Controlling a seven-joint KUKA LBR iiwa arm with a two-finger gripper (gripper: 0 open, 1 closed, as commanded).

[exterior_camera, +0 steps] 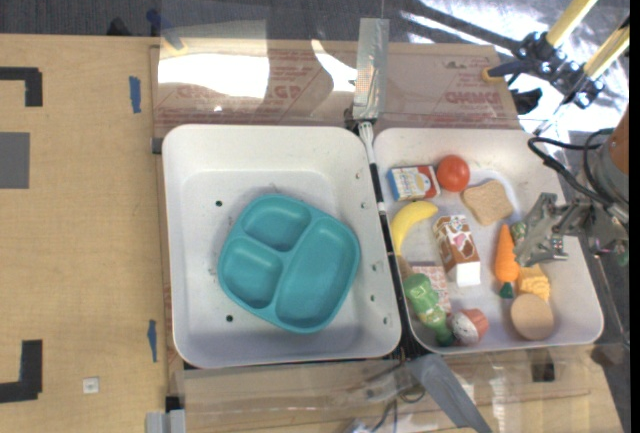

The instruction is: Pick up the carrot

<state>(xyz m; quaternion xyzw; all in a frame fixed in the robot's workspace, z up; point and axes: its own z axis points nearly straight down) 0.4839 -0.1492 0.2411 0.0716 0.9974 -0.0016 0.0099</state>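
Hovering at right of frame: grey two-finger gripper (541,233), finger state indiscernible, just beside small orange tapered carrot (506,256); needing centring over it, avoiding neighbouring toast slice (487,203).

The arm reaches in low from the right, wrist leading to the tool (532,239). Its metal fingers (541,218) point leftward; how wide they are set is unclear.

Teal divided plate (290,263) in white left bin (190,171). White right bin (585,321): orange carrot (506,256), yellow banana (408,221), red tomato (453,172), tan bread slice (487,202), beige egg (532,316), brown-and-white carton (456,247), blue-and-white carton (411,182).
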